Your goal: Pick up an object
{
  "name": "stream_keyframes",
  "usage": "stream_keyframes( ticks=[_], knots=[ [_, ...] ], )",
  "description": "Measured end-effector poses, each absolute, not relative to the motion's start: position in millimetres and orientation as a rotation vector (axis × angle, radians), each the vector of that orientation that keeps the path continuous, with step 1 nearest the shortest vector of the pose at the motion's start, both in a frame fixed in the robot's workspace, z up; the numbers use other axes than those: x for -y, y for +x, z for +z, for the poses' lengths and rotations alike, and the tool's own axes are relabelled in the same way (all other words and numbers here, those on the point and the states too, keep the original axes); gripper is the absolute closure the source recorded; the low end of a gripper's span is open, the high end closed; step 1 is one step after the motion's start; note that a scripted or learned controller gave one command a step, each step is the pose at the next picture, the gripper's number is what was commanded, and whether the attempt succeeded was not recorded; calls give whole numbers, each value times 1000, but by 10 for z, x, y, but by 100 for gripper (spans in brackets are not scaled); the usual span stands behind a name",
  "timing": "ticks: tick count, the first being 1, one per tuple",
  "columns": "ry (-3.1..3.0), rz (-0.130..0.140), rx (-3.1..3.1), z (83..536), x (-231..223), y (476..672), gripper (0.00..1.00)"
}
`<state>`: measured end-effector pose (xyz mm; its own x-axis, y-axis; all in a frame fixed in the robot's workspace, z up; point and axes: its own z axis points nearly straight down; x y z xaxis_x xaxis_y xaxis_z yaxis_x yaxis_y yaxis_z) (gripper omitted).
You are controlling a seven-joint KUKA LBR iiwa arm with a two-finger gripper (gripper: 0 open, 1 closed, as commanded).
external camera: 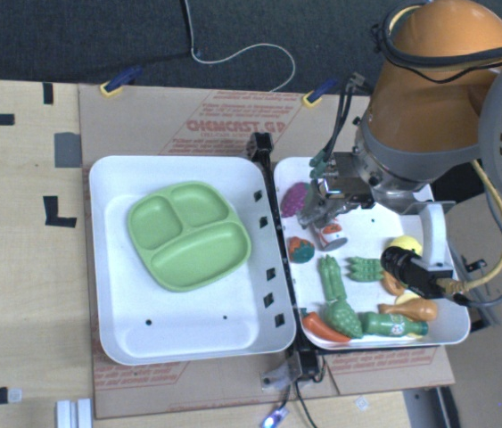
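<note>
My gripper hangs over the upper left part of the right bin, under the grey and orange arm. A small red and white object lies just below it. Left of the gripper lies a purple piece. A round teal and orange toy sits a little lower, by the bin's left wall. Nothing shows as held.
The right bin also holds several toy foods: a green pod, a green leafy piece, a carrot, a spotted green vegetable, and a yellow piece. The left bin holds a green divided plate.
</note>
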<state>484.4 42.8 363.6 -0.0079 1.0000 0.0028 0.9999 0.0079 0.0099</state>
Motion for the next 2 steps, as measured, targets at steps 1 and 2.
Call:
stream_keyframes(
  ticks=[1,2],
  knots=[
    [2216,5,-2224,4085,-656,4840,100],
    [2234,-26,-2225,2284,-243,4802,100]
  ],
)
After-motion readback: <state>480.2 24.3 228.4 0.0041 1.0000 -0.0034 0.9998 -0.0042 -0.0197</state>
